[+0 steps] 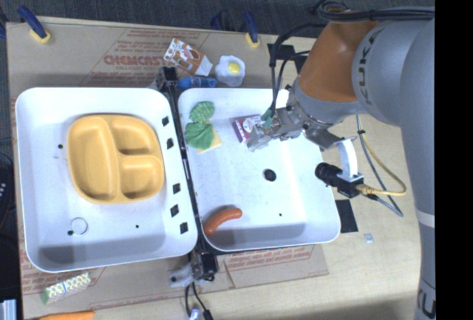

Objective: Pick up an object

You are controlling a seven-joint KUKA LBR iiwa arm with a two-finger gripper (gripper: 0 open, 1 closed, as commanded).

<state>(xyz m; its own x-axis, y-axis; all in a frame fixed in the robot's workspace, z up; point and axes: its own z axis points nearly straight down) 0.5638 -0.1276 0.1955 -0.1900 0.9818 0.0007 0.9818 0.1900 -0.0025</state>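
My gripper (260, 135) hangs over the upper middle of the right bin (310, 226). Its metal tip is right beside a small maroon packet (244, 126), which lies on the bin floor against the tip's left side. I cannot make out whether the packet is between the fingers. Two green leafy pieces (200, 111) (198, 135) lie at the bin's upper left, the lower one on a yellow slice. An orange sausage (222, 219) rests near the front wall. A small black round thing (270, 176) sits mid-bin.
The left bin (37, 237) holds a yellow divided tray (114, 156). Behind the bins on the cardboard lie a snack packet (181, 54), a blue item (196, 82) and a yellow-white item (230, 69). A wrapped candy (66, 287) lies in front, at the left.
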